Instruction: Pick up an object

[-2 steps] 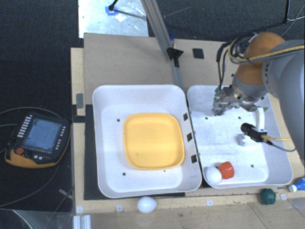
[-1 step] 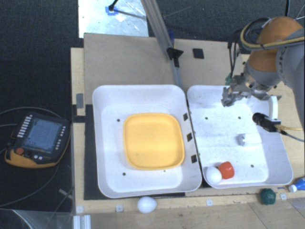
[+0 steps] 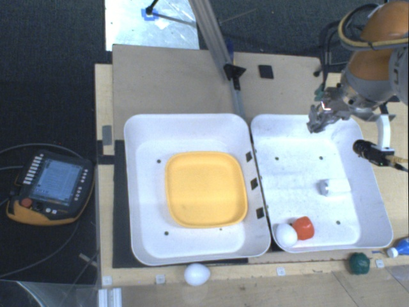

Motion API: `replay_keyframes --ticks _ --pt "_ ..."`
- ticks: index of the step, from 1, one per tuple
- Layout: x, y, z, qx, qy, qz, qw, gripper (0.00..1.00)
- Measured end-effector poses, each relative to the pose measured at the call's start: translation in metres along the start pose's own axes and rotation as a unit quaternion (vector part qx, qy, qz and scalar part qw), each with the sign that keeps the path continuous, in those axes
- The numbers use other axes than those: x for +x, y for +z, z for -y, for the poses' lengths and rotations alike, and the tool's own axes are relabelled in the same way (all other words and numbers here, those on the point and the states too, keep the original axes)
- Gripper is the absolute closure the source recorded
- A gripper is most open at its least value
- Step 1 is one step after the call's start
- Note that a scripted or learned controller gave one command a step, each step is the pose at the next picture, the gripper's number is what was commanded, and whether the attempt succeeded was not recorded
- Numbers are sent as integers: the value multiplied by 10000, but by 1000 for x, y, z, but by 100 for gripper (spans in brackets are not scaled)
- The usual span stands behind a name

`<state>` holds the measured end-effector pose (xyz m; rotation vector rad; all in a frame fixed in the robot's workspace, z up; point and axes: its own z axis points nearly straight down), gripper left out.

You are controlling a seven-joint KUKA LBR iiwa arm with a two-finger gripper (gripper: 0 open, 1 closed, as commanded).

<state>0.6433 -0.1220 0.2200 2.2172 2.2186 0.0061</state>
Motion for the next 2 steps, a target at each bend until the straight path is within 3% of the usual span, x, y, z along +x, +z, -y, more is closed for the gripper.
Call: replay_keyframes --ticks 1,2 --pt "0 -7 0 24 0 -4 10000 100" --pt "45 -14 -5 24 -18 -9 10000 100"
